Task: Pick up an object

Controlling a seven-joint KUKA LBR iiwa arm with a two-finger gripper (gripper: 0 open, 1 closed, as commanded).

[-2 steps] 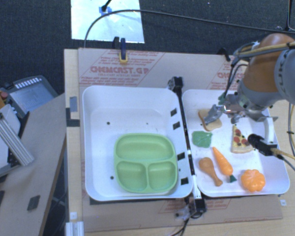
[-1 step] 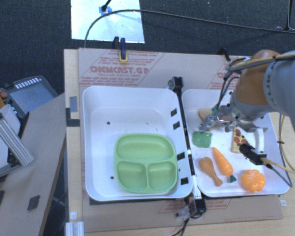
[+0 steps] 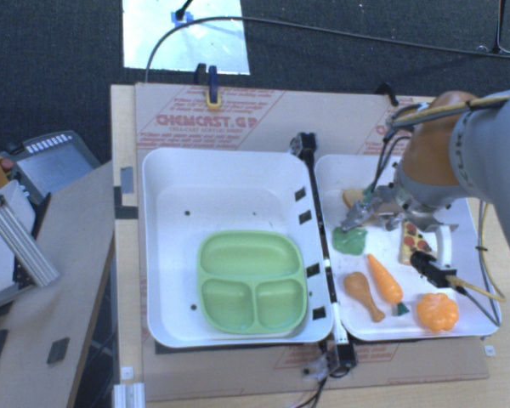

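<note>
Red print reading "CHEMCAST GP" runs across the protective sheet (image 3: 206,119) under the bins, up and well to the left of the gripper (image 3: 354,222). The same red print, partly hidden, repeats just above the gripper.

The bins (image 3: 229,164) are looking like smooth white plastic, the green tray (image 3: 251,283) like matt plastic; the carrot (image 3: 384,279) and orange (image 3: 438,311) are showing a slight plastic sheen.
</note>
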